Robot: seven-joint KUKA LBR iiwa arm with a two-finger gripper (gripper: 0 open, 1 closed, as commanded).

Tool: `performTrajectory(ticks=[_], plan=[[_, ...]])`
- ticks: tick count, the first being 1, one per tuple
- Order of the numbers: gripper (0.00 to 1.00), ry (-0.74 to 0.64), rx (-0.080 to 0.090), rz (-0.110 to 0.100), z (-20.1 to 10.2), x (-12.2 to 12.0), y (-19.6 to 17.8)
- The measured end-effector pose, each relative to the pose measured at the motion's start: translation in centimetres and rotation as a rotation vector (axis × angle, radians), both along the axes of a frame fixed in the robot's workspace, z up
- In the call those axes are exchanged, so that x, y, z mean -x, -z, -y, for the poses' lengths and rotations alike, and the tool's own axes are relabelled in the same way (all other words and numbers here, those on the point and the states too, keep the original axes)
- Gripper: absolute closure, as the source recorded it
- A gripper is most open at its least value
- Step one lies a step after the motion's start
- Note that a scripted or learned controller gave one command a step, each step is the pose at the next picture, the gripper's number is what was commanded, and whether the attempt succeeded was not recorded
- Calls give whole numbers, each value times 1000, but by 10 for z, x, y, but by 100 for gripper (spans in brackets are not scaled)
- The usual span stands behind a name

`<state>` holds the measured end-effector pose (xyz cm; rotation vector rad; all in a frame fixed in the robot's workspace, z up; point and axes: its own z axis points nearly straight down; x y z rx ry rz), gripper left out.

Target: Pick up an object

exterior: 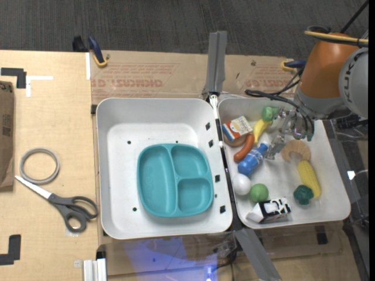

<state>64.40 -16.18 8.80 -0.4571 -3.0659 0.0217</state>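
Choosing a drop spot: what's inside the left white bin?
The left white bin holds a teal three-compartment plastic tray, its compartments bare. The bin floor beneath the tray is covered.

the arm [345, 69] is cut off by the right edge. beside the corn [309, 177], the gripper [287, 130] is a blur of metal, so its fingers cannot be made out. above the corn, the tan piece [295, 151] is too indistinct to name. far left of the corn, a brown bag [6, 133] runs off the left edge.
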Motion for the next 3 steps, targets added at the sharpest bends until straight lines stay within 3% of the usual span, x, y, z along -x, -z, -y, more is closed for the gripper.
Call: performTrajectory(ticks=[1, 2, 3], plan=[[0, 182, -1, 23, -63, 4, 0], [0, 396, 1, 45, -51, 70, -4], [0, 503, 9, 29, -46, 3, -5]])
